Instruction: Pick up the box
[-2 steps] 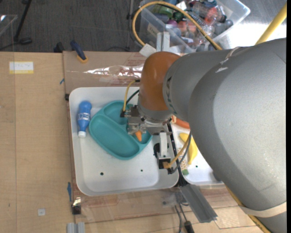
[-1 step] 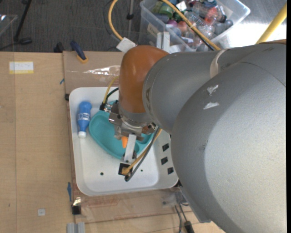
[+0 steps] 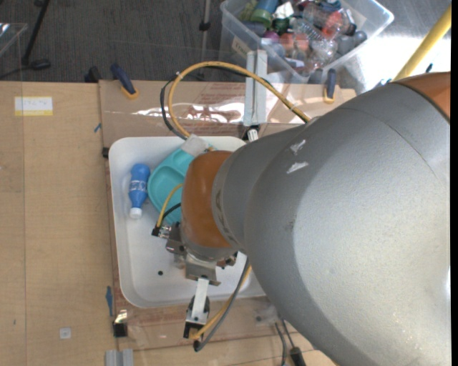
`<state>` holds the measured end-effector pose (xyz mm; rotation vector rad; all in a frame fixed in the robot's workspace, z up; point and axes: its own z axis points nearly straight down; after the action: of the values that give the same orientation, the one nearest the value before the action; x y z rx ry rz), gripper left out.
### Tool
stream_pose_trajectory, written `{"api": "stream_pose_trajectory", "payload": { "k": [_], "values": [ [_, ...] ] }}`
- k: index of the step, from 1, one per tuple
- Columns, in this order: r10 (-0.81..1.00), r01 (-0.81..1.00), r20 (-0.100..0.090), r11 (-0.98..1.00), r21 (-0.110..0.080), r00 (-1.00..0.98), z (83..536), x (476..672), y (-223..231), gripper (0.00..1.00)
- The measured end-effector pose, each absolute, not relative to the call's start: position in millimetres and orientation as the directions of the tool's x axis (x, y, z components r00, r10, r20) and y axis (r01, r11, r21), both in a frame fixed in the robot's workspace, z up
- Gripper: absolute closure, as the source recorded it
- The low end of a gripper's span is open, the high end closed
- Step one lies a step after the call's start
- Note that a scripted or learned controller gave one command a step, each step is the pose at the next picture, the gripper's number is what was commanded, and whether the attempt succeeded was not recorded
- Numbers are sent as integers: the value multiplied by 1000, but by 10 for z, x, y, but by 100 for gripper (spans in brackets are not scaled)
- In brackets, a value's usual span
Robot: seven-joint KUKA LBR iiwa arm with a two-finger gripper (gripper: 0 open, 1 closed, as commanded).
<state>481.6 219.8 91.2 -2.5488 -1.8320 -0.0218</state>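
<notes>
As the arm [image 3: 343, 214] slants over the bin [image 3: 136, 279], end effector [image 3: 195, 314] seemingly past its rim

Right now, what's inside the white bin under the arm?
Inside the white bin lie a blue bottle and a teal dish, its right part covered by the arm. The arm hides the rest of the bin; no box is visible.

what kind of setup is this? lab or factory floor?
Likely a robotics lab, not a factory: a wooden bench bearing a white bin of toys, a clear tub of assorted objects behind, clamps and loose yellow cable.
</notes>
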Motion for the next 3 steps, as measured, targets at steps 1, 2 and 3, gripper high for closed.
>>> {"api": "stream_pose_trajectory", "payload": {
  "k": [1,2,3],
  "values": [
    [794,794,-1,-608,-1,608,2311,4784,2087,100],
    [799,799,-2,-602,-2,602,2412,4785,2098,100],
    [987,987,0,-160,2,160,4354,4790,1718,100]
  ]
}}
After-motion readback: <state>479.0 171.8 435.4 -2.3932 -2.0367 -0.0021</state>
